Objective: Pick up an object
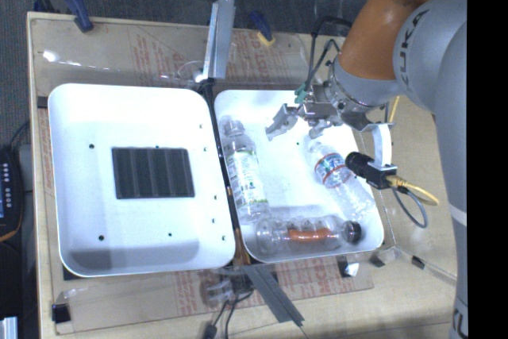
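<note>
Your end effector [292, 120] is hovering open and empty over the right bin [274, 103], approaching; next, lower onto the nearby bottle [337, 175].

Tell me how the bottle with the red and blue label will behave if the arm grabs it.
The labelled bottle looks clear, thin-walled and empty, so it is probably light and may crumple under a squeeze. It lies on its side on the smooth bin floor, so a nudge from the tool could roll or skid it away.
</note>
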Motion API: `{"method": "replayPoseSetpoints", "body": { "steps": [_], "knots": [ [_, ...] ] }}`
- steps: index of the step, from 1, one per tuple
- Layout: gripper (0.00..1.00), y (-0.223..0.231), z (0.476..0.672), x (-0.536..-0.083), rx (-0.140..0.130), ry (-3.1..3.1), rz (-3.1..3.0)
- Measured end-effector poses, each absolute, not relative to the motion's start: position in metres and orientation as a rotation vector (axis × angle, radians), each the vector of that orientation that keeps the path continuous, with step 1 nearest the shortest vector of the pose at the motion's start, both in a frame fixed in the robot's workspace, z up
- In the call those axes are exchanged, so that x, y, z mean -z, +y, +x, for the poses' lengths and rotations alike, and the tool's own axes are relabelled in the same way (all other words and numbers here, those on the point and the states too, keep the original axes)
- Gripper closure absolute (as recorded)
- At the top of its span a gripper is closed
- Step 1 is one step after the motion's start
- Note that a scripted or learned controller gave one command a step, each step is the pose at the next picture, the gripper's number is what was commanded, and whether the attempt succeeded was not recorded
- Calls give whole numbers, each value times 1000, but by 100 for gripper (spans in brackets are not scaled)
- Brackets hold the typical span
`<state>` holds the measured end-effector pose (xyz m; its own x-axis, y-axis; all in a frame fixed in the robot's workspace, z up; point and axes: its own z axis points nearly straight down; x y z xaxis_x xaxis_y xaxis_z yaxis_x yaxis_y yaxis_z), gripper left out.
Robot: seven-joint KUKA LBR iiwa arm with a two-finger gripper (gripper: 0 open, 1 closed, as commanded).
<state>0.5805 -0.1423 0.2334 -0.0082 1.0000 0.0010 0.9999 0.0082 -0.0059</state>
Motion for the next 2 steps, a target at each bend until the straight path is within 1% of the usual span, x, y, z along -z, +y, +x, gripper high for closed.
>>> {"method": "replayPoseSetpoints", "body": {
  "steps": [1,2],
  "knots": [
    [0,-210,585,-221,-3,-2297,-2141],
    [0,-209,597,-219,0,-2360,-2077]
  ]
}}
